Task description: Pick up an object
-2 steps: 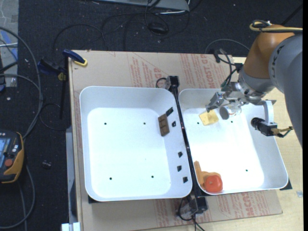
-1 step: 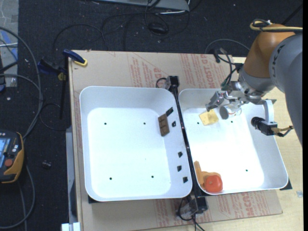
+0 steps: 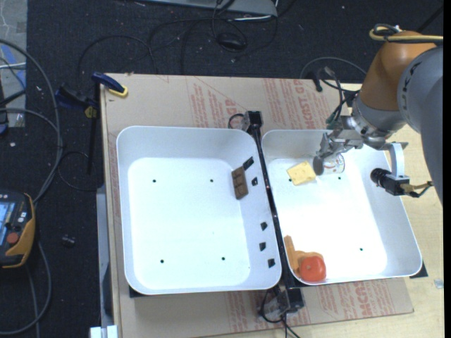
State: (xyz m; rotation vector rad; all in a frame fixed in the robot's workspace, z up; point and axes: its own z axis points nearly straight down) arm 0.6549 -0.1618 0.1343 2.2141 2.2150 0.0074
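Arm [image 3: 394, 76], grey w/ orange band, sits highest and comes in from the right over the right bin [image 3: 394, 248]. Gripper [image 3: 328, 163] points down in that bin's far-left part; whether the jaws are released or clenched can't be told from this angle, and nothing is seen gripped.

Just left of the gripper, close to touching it, a flat yellow block [image 3: 301, 174] lies on the bin floor. Well apart, in the near-left corner of the same bin, is a red-orange object [image 3: 311, 267] w/ an orange piece [image 3: 289, 247] against the wall beside it.

Left bin [image 3: 141, 210] holds a small brown piece [image 3: 241, 182] by its right wall, plus a few black bits [image 3: 264, 225] along that wall.

Both bins sit on a cardboard sheet [image 3: 183, 97]; blue/yellow clamp [image 3: 109, 84] at its far-left corner.
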